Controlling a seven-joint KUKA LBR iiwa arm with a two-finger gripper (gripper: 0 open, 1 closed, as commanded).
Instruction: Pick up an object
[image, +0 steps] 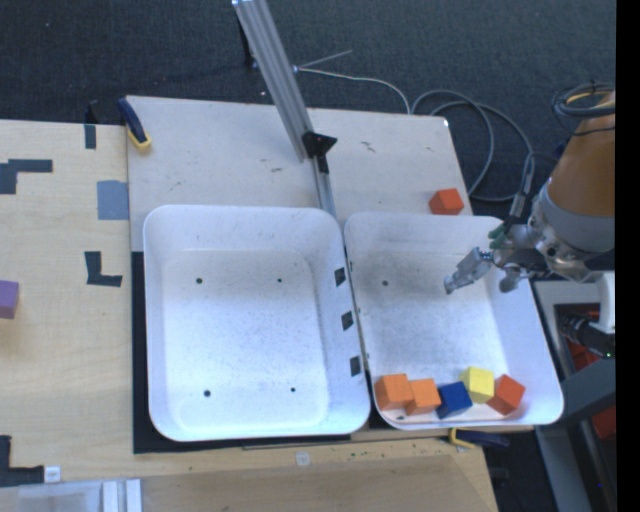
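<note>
Five blocks crowd the near edge of the right bin (520, 330): two orange blocks (408, 391), a blue block (453, 399), a yellow block (480, 382) and a red-orange block (508, 393). Above them, the arm (585, 190) leans in from the right, its end effector (482, 270) over the bin's middle, released and holding nothing. Farther back, an orange cube (446, 202) sits on the desk (220, 160).

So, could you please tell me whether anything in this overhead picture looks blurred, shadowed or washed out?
In the camera view, the gripper is soft and smeared; the right bin and left bin are evenly lit with only faint shadows along their walls; the blocks, such as the blue one, stay fairly crisp.
</note>
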